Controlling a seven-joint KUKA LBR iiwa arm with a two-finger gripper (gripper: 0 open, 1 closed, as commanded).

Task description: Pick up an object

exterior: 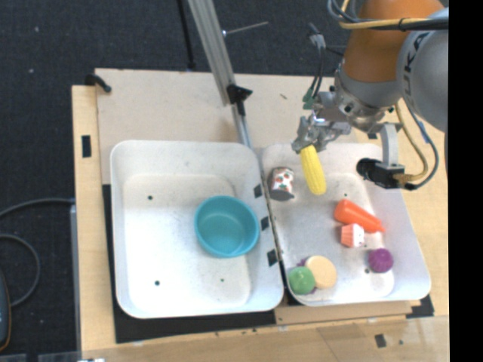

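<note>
Your corn (313,170) hangs tilted over the back of the right bin (407,274), its top end pinched between the fingers of the gripper (311,143); whether its lower tip touches the bin floor you cannot tell. Just left of it sits a small brown-and-white object (281,182) near the bin's left wall. Farther forward: carrot (357,214), a white-and-orange piece (352,237) touching it, purple ball (379,259), a cream disc (322,271) against a green ball (302,280). Left bin (143,194) holds a blue bowl (226,226), upright, toward its right side. Both bins rest on the desk (158,100).
</note>
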